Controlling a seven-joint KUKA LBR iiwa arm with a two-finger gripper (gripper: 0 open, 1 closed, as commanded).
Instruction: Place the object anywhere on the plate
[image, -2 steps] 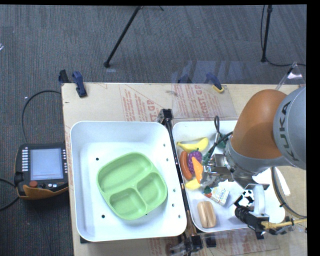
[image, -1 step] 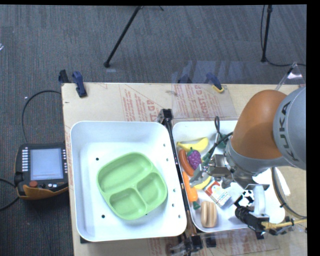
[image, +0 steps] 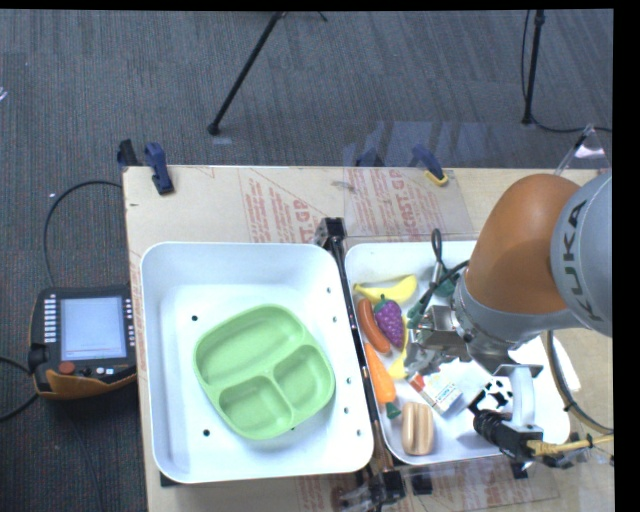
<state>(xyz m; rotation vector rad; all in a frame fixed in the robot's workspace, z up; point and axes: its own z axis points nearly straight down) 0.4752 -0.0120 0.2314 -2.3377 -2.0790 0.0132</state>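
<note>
Overhead slanted view of the counter (image: 250, 200), which carries two shallow white bins side by side. The left bin (image: 165, 290) holds a light green plate (image: 264, 372) with three compartments, lying roughly in the bin's middle and slightly rotated.

The right bin (image: 400, 258) holds a cluster of toy foods along its left wall: a yellow banana (image: 388, 290) near the top, a purple bunch of grapes (image: 389, 322) just below it, a reddish sausage (image: 371, 325) touching the grapes on their left, an orange carrot (image: 380, 378) running down beside the wall, and a hot dog bun (image: 417, 428) near the bin's lower edge. A small red-and-white box (image: 438, 393) lies tilted just right of the carrot.

The arm (grey, with a large orange band (image: 522, 245)) reaches over the right bin from the right. The tool (image: 428, 350) sits low among the foods, just right of the grapes and above the box; its fingers are hidden in the clutter, so how far it is open, and whether it has hold of anything, cannot be told.

A handheld control pendant (image: 85, 335) rests on the floor left of the counter.
</note>
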